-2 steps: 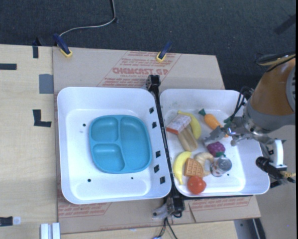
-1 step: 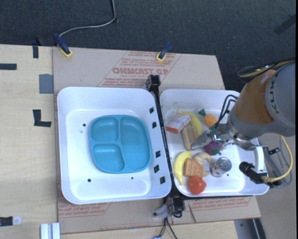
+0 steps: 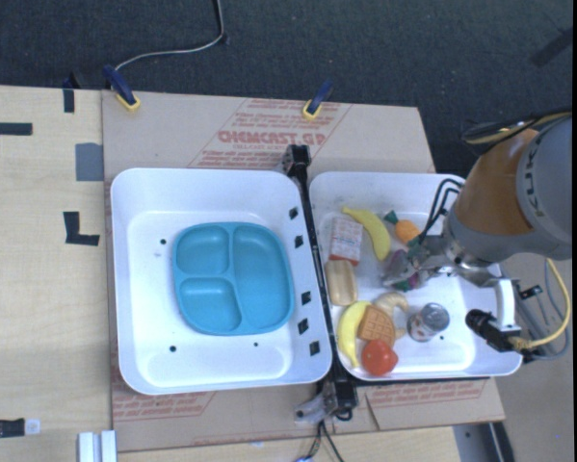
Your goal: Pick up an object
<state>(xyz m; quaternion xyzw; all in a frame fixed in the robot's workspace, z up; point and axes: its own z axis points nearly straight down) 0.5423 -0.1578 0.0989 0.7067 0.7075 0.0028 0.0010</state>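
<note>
The right bin (image 3: 461, 362) holds several small objects: a yellow banana (image 3: 372, 229), an orange piece (image 3: 406, 229), a pale packet (image 3: 344, 240), a tan block (image 3: 340, 281), a second banana (image 3: 350, 330), a waffle piece (image 3: 376, 323), a red tomato (image 3: 379, 358) and a small can (image 3: 428, 320). My gripper (image 3: 410, 265) reaches into this bin from the right, low among the objects just below the orange piece, over a dark greyish item (image 3: 400, 275). The fingers blend with the clutter.
The left bin (image 3: 144, 354) holds a blue divided plate (image 3: 233, 277). A black divider (image 3: 305, 258) runs between the two bins. Cardboard lies under both bins, with clamps at its far edge. The arm's orange band (image 3: 490, 195) stands over the right bin's right side.
</note>
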